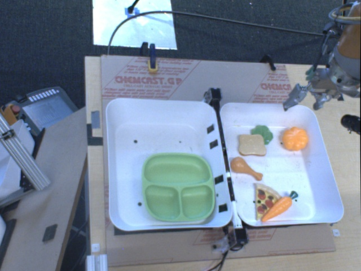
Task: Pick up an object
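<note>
The right bin (321, 168) holds several toy foods: an orange fruit (295, 138), a green broccoli piece (262, 133), a slice of bread (251, 145), a chicken drumstick (246, 166), a pizza slice (263, 199) and a carrot (278, 208). My gripper (307, 97) hangs above the far right corner of that bin, past the orange fruit. Its two fingers are spread apart with nothing between them.
The left bin (121, 145) holds a green divided plate (177, 186) in its near half. A black clip strip (220, 151) joins the two bins. Cardboard lies under the bins, and a cable runs across the back.
</note>
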